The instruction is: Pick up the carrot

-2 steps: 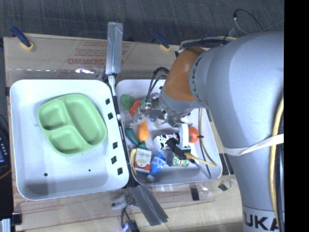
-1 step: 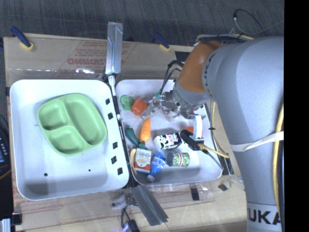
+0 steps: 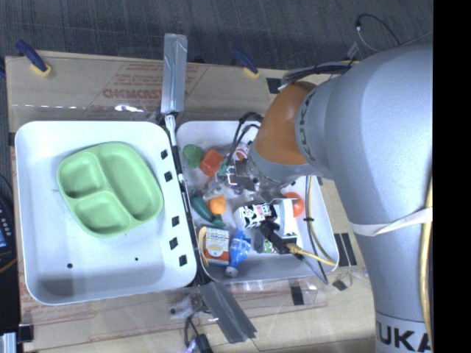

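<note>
Two white bins sit side by side on the table (image 3: pixel 88 79); the left bin (image 3: pixel 44 271) holds a green divided plate (image 3: pixel 110 188). Over the cluttered right bin (image 3: pixel 324 259), the end effector (image 3: pixel 239 179) hangs low, its grip hidden. Beside it to the left lies the carrot (image 3: pixel 211 162), apparently not grasped.

Grey arm (image 3: pixel 383 145), orange band, yellow cable.
</note>
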`<state>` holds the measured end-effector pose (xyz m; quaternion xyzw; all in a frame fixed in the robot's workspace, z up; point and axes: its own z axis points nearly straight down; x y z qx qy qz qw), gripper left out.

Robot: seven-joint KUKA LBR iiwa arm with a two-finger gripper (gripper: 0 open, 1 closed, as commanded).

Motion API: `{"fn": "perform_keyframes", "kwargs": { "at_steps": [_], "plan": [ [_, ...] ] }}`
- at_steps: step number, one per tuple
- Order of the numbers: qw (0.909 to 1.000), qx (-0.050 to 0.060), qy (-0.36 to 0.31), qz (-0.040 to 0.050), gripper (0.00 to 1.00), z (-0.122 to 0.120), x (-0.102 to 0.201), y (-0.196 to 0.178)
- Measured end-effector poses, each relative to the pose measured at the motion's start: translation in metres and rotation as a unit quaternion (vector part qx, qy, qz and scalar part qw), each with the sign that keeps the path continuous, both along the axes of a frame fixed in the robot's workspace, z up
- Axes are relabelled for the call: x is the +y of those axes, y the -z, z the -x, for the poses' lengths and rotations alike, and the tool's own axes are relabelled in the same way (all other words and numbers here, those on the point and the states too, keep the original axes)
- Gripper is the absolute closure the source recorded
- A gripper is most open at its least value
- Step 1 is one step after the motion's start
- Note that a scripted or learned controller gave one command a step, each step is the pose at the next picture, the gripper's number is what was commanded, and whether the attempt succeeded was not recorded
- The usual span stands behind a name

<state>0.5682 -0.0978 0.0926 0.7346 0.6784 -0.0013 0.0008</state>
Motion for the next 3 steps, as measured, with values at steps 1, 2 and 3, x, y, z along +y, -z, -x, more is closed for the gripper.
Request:
{"fn": "perform_keyframes", "kwargs": {
  "at_steps": [1,2,3],
  "plan": [
    [1.0,0.002,-0.002,-0.0006,1.0,0.001,0.0,-0.009],
    [0.9998,-0.001,-0.019,-0.0017,1.0,-0.089,0.06,-0.101],
    [0.9989,0.003,-0.046,-0.0017,1.0,-0.088,0.074,-0.098]
  ]
}}
